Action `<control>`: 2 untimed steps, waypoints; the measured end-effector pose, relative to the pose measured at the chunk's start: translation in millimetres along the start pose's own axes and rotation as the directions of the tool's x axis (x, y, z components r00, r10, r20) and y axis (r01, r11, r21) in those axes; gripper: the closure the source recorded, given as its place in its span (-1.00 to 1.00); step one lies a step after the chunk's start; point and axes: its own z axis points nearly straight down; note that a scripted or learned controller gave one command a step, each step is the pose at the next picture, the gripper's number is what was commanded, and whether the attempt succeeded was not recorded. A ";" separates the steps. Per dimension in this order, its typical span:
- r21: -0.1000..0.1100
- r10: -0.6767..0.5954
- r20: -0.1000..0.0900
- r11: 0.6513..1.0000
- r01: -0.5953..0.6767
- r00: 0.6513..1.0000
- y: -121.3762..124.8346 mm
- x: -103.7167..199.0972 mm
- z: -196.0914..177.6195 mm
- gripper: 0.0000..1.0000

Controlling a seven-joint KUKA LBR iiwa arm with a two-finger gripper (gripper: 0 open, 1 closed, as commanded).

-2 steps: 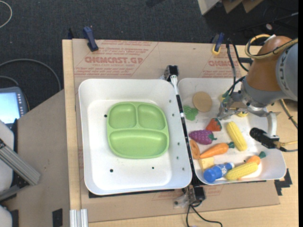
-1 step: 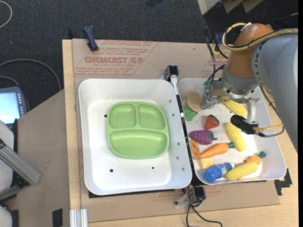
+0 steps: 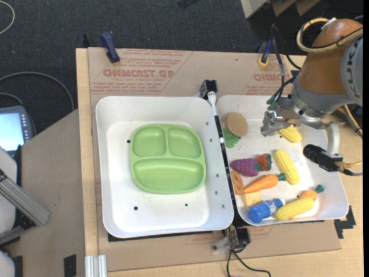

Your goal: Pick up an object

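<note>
Your claw (image 3: 275, 122) hangs low over the far end of the right-hand shallow white bin (image 3: 334, 208), and its tips are too dark and small for you to tell how wide it stands or whether it has hold of anything. The nearest thing to it is the small yellow plastic corn piece (image 3: 290, 134), lying just beside the claw on its near-right side, seemingly touching or almost so. That piece's long axis runs roughly left to right across the bin, tilted a little down toward the right.

To the claw's left, close by, sits the round tan toy with a green base (image 3: 234, 126). Nearer the front edge lie the longer yellow plastic corn cob (image 3: 286, 165), pointing from far-left to near-right, the purple plastic grape bunch (image 3: 245, 166) and the orange plastic carrot (image 3: 262, 183), whose tip points left.

If you want the short corn piece, judge it a small shift toward the near-right, with the claw closing across its short width.
</note>
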 end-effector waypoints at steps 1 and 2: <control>0.007 -0.002 0.000 1.000 0.002 1.000 23.3 1.5 100.6 1.00; 0.004 -0.001 0.001 1.000 0.001 1.000 24.0 0.7 95.6 -1.00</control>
